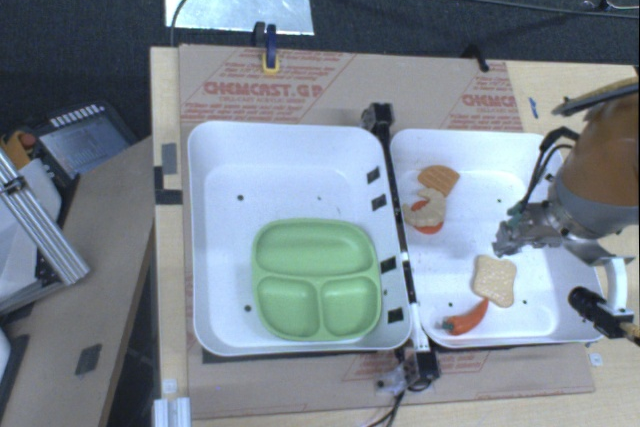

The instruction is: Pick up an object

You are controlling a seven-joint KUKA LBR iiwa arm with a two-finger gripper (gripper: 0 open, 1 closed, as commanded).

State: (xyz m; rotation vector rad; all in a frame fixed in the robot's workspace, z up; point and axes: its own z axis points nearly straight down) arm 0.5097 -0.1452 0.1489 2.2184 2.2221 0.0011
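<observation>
Robot arm (pixel 598 177) reaches into the right bin (pixel 520 150); a green divided tray (pixel 315 277) fills the left bin (pixel 230 165).
The gripper (pixel 512 240), its grip unreadable, hovers above a toast slice (pixel 494 280), near a carrot (pixel 467 317).

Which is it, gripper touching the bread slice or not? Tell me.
Cannot tell. In the camera view the gripper hangs just above the bread slice; neither contact nor gap shows plainly.

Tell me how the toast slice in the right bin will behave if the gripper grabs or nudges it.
The toast slice lies flat on the right bin floor, so it probably slides rather than rolls. It looks thin and small, likely light. Lying flat just below the gripper, it offers little edge, so a pinch may slip.
</observation>
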